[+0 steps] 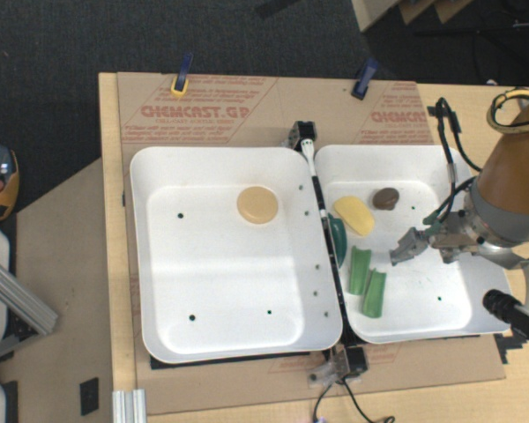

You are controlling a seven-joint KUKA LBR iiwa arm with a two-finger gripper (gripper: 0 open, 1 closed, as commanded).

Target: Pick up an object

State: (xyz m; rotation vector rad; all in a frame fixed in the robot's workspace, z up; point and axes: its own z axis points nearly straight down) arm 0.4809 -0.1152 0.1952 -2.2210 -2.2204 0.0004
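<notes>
The right bin (pixel 441 311) holds a yellow lump (pixel 354 216), a small brown round piece (pixel 385 198), a teal piece (pixel 337 238) against the left wall, and two green blocks (pixel 360 271) (pixel 374 293) side by side. My gripper (pixel 404 247) hangs low over the middle of this bin, reaching in from the right. It is just right of the green blocks and below the brown piece, touching none of them. Nothing shows in its grasp. A tan round disc (pixel 258 205) lies in the left bin (pixel 220 333).
Both bins sit on a cardboard sheet (pixel 203 108) held by clips at the back. A black divider strip (pixel 322 227) runs between the bins. A cable (pixel 450 144) loops down behind the arm at the right bin's far right.
</notes>
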